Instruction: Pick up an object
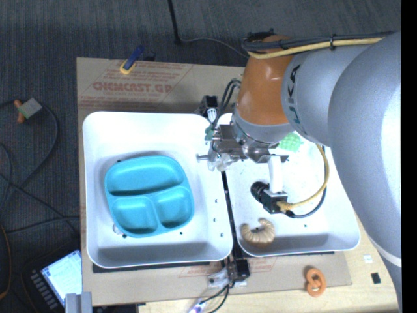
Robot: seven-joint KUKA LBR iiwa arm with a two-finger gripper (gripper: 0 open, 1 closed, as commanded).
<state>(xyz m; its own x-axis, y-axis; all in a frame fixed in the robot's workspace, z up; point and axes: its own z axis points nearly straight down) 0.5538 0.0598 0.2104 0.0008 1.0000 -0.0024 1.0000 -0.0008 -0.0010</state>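
A blue divided tray (150, 195) lies in the left white bin (94, 175). In the right white bin (326, 237) a tan coiled object (258, 233) rests near the front edge. A green object (290, 142) peeks out from under the arm at the bin's back. My gripper (225, 154) hangs over the divider between the two bins, near the right bin's left side, under the orange wrist band (264, 90). A black cable connector (266, 196) dangles below the wrist. The fingers are hidden by the wrist body.
The bins sit on a cardboard sheet (143, 87). A blue and yellow item (131, 59) lies at its back edge, and an orange ring (315, 280) lies at the front right. A small grey box (28, 109) sits on the floor at the left.
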